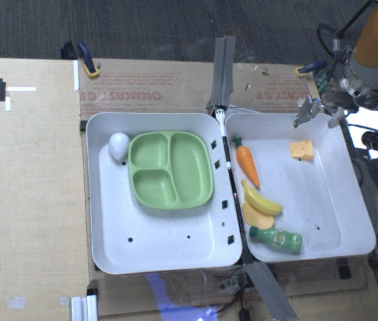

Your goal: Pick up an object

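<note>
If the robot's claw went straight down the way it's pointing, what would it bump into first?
Probably the back rim of the right bin, not a toy. The claw hangs above that edge; the cheese lies a bit nearer. Depth is hard to judge.

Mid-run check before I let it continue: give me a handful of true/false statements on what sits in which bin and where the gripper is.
1. The green tray lies in the left bin. True.
2. The carrot lies on the tray. False: it is in the right bin, near the divider.
3. The gripper is at the right bin's far right corner, gripping nothing. True.
4. The banana touches the cheese. False: they lie well apart.
5. The white ball is beside the tray. True.
</note>
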### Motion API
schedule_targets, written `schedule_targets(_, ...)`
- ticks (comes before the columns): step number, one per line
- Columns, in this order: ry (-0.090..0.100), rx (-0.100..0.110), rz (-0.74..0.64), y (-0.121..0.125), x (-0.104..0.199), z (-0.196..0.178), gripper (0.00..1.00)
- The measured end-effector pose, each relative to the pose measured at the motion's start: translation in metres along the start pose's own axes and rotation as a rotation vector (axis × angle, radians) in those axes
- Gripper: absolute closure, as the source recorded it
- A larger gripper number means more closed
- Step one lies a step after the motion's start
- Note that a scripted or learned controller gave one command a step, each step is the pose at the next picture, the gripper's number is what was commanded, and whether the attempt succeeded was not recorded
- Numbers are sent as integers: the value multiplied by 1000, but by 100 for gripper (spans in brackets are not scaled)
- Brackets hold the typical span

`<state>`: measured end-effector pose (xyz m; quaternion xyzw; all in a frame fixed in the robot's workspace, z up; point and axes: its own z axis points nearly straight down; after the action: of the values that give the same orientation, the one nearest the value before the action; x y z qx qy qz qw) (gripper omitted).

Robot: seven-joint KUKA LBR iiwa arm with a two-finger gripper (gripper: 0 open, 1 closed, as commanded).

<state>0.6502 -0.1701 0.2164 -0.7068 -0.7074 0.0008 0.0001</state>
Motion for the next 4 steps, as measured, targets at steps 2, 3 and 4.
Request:
schedule_targets(2,-4,-6,-3,11,-35,111,100)
schedule_targets(3,-4,-24,125,-8,-32,113,100)
schedule_targets(4,-2,-21,145,-24,18,114,100)
